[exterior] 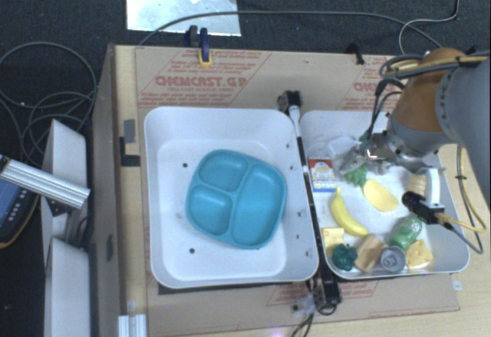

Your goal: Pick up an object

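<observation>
Tool (367,153) hangs low just above the lemon (380,195) in right bin (453,251), prob. lining up a pick w/ green item (354,173) beside it; grip state can't tell.

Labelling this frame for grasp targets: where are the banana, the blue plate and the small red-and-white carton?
banana (347,216), camera view, middle of its curved body.
blue plate (235,198), camera view, central divider.
red-and-white carton (321,175), camera view, top face.

The arm's pincer (367,153) hangs low in the right bin (453,251), just above a green object (355,173) beside a yellow lemon (379,195) and a banana (347,214). The left bin (165,174) holds a blue sectioned plate (236,198); both bins sit on the worktop (230,74).
</observation>
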Tool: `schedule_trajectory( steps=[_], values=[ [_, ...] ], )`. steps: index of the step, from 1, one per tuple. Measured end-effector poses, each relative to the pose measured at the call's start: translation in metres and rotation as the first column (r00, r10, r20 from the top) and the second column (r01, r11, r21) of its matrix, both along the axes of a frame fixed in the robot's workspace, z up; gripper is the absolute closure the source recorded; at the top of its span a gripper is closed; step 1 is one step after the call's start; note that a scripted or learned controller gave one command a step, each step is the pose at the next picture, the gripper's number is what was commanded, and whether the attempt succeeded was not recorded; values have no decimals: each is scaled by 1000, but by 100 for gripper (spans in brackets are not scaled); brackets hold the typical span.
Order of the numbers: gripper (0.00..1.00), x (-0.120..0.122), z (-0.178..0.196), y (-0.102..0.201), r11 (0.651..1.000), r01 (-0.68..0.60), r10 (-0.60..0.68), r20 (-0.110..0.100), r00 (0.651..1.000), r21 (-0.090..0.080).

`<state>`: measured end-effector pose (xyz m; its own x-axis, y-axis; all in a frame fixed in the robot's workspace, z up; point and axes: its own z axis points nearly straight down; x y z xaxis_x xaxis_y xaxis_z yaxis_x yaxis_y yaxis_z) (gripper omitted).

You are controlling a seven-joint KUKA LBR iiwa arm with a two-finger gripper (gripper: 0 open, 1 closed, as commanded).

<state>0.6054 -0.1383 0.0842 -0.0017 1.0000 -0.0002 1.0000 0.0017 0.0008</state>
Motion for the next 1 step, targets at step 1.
schedule_trajectory(
  steps=[1],
  values=[
    [100, 1, 11, 0, 1000, -3, 3, 3, 1000, -1]
  ],
)
